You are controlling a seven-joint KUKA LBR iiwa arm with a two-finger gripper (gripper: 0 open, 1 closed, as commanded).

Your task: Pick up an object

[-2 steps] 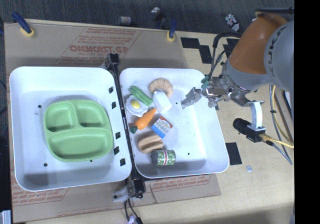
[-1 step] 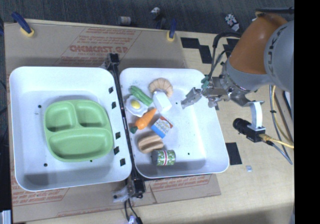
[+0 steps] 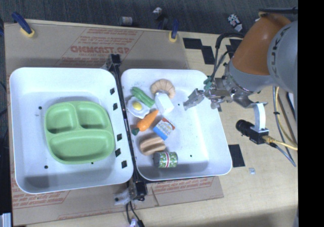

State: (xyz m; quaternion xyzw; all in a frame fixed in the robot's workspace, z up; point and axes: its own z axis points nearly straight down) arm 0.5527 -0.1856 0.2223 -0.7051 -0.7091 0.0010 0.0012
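My gripper (image 3: 191, 100) hung low over the right bin (image 3: 215, 142), apparently empty; whether it was open I couldn't tell. Nearest lay a white block (image 3: 163, 103), beside the croissant (image 3: 162, 87) and carrot (image 3: 148, 120). I judged it light, rigid and smooth, best pinched across its narrow sides. Its left end was blurred among its neighbours.

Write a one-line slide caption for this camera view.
KUKA arm's gripper hovers over the right bin of toy food; a green tray sits in the left bin.

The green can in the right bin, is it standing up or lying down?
Lying down: the green can rests on its side near the right bin's front wall, beside the hot dog.
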